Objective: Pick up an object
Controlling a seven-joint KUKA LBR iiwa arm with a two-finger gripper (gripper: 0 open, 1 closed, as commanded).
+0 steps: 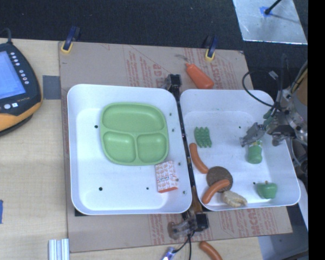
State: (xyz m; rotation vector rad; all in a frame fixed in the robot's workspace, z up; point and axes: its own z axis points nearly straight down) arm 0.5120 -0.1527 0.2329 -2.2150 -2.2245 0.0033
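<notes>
While the hand (255, 140) hangs low over the right bin (227, 104), its dark fingers sit just above a small green cylinder-shaped toy (254, 155), and I cannot tell how far apart they are or whether anything is caught between them. Nothing shows clearly gripped, so I judge the pick as not yet made.

That green toy, taken as the landmark, is the likeliest target. It stands apart from everything else, so crowding is no danger. The risk is in the approach: the fingers appear offset toward the toy's top edge rather than centred on it, and a closing from there could pinch only the rim and flick the toy aside, or close on air.

Below the toy, near the bin's lower corner, lies a green pepper-like piece (267, 189). Well to the toy's left lie a ridged green piece (202, 137), an orange sausage (198, 158), and lower down a brown disc (219, 175) touching a second sausage (215, 190) and a pale lump (233, 199). A knocked toy could roll toward these.

The bin's right wall is near the toy, and the cables at the wrist trail over it; a snag there could drag the aim off.

Farther left, the other bin (86, 145) holds a green divided tray (134, 132) and a small packet (166, 176), well out of the way.
</notes>
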